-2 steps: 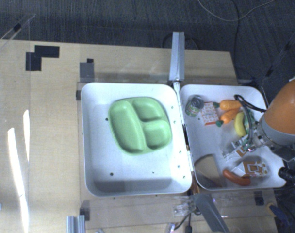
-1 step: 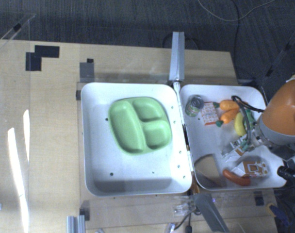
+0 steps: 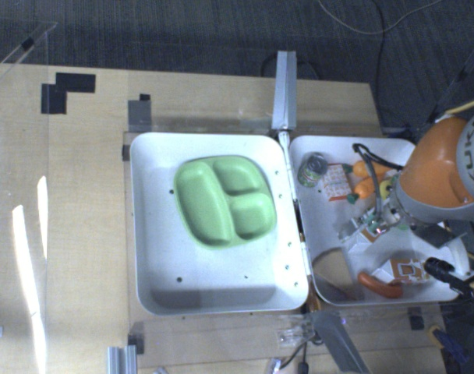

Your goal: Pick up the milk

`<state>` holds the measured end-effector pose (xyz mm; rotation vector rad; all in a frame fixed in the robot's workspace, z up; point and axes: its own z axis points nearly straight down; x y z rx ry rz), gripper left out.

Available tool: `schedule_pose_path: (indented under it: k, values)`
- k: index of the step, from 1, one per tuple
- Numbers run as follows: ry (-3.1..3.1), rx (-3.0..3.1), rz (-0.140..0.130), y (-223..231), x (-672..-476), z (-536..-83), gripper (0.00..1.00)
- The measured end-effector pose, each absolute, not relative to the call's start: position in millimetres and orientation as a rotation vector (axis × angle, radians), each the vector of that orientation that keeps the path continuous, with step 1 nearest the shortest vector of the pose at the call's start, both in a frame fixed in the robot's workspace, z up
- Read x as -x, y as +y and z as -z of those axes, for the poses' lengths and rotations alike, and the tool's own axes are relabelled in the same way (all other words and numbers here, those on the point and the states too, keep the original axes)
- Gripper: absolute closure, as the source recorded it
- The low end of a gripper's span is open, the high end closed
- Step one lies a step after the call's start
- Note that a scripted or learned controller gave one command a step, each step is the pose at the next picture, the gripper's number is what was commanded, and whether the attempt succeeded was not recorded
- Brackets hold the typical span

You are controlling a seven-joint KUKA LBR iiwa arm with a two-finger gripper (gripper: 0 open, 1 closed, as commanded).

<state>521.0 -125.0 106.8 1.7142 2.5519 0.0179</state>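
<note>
two shallow white bins sit side by side on the bench. the left bin [image 3: 155, 287] holds a green divided tray [image 3: 224, 199], lying flat near its centre. my arm [image 3: 447, 166] enters from the right, its orange band above the right bin [image 3: 324, 283]. my gripper [image 3: 375, 218] hangs over the middle of that bin amid cluttered items; how far its fingers stand apart cannot be told, nor whether anything lies between them. a small can [image 3: 311, 168] lies at the far left corner, a printed packet [image 3: 337, 182] just beside it. a red sausage-shaped item [image 3: 381, 287] lies near the front wall. the milk [image 3: 406, 269], apparently the white carton with an orange mark, lies just beside it, at the near right.
</note>
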Motion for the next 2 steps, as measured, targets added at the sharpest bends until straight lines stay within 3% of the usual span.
schedule_pose_path:
  k: [1, 2]
  values:
    - [2.541, -1.696, -0.034, -124.0, -529.1, -122.5, 1.00]
    - [2.579, -1.786, -0.004, -49.9, -529.7, -183.9, 1.00]
